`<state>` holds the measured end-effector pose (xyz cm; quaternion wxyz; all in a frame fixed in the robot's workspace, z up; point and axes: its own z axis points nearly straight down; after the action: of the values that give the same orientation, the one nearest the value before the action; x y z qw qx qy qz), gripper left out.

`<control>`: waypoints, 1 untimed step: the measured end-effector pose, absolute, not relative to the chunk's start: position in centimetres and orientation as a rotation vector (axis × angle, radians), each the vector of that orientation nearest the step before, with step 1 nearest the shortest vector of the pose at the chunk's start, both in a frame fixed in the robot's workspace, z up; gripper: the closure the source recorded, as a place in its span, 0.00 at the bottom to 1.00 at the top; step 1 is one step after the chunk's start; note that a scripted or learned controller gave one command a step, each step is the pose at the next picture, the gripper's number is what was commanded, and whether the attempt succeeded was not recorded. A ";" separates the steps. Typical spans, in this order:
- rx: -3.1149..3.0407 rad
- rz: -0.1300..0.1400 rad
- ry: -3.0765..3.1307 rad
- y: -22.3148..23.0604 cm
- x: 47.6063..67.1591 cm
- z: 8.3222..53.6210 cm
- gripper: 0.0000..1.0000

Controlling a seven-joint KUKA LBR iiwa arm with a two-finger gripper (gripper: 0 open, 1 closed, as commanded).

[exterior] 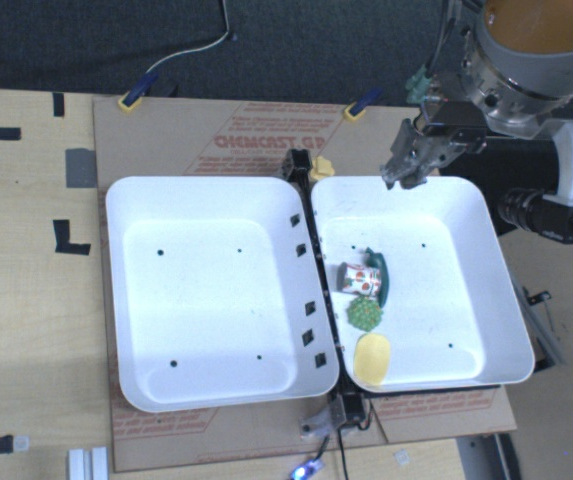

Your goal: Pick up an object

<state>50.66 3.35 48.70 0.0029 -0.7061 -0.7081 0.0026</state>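
1. The arm [526,28] comes in from the upper right, grey with a wide orange band above the wrist.
2. Its jaws [406,173] hang over the far rim of the right bin [466,218], near that bin's back left corner. They look pressed close together at the tips with nothing between them, though the dark metal is hard to read against the rim.
3. The right bin holds a small cluster of things near its left wall, well apart from the jaws.
4. At the top of the cluster is a small can [360,280] with a red and white label, lying on its side.
5. A dark green curved piece [381,276] lies touching the can on its right.
6. Just below the can sits a green bumpy ball [365,314].
7. Below that, close to the near rim, lies a pale yellow, lemon-like thing [371,358].
8. The left bin [136,218] sits flush beside the right one, with black clips [311,308] along the shared edge.
9. Both bins rest on a sheet of brown cardboard [256,138] spread over the wooden desk [26,298].
10. A white cable [201,43] runs across the dark cloth behind the desk.
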 end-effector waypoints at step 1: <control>-2.221 -0.006 -2.226 2.9 48.3 53.8 1.00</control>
<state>48.29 2.94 53.81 -0.0016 -0.7063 -0.7079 -0.0020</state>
